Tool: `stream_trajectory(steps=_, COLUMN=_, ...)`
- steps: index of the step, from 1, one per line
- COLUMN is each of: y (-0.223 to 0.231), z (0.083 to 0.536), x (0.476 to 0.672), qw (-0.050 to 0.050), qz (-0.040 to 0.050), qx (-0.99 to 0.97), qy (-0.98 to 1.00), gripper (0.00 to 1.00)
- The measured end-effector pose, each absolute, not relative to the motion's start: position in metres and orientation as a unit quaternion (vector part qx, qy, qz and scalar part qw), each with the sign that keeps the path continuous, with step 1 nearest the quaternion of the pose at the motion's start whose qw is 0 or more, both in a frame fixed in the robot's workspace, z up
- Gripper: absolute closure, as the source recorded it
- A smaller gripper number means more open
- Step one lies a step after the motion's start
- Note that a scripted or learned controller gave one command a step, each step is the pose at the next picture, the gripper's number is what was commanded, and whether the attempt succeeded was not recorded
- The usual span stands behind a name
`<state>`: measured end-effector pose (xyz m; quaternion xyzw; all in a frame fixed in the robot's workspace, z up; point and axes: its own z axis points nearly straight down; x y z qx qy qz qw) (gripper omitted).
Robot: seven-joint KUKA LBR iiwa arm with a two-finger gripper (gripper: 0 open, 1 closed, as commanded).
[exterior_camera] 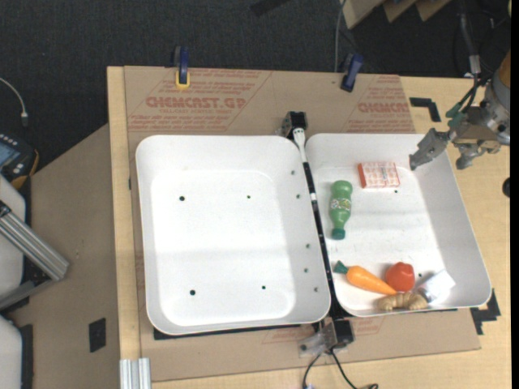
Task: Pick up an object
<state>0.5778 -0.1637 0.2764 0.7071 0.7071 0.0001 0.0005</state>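
Dark carpet surrounds the bench. From the camera view, the gripper hovers spread wide and holding nothing over the right bin's far corner. Box, bottle, carrot and tomato lie untouched there. Judging by this, picking has not begun.

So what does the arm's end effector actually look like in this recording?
The end effector is grey metal with two slim, angular grey fingers. A small green patch sits on the body above them, and dark and green cables run up along the wrist toward the frame's top right. The rest of the arm is cut off at the edge.
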Motion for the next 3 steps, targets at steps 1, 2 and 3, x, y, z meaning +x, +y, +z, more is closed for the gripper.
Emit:
stream_trajectory(steps=1, y=-0.147, z=0.203, x=0.668, qw=0.0, qz=0.0, qx=0.706, qy=0.709, gripper=0.0)
stream_trajectory(steps=2, y=-0.209, z=0.306, x=0.635, qw=0.007, qz=0.0013, qx=0.709, qy=0.705, gripper=0.0)
stream_trajectory(steps=3, y=-0.205, z=0.31, x=0.637, qw=0.004, qz=0.0007, qx=0.707, qy=0.707, gripper=1.0)
